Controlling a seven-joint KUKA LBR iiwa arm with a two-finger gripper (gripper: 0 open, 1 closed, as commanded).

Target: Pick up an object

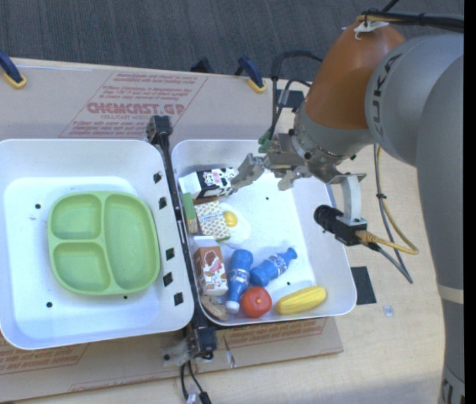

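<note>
Hovering at the upper middle of the right bin [339, 297], the gripper [265, 173] had fingers apart and held nothing; the carton [213, 180] lay just left, so the grasp remained undone

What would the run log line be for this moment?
tool: open, over right bin far end | holding: nothing | green tray: left bin

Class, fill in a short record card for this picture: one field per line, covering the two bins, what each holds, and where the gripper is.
left bin: holds a green divided plate
right bin: holds a tomato, a yellow corn-like piece, two blue bottles, small cartons
gripper: above the right bin's far end, beside a black-and-white carton
held object: none seen between the fingers
</note>
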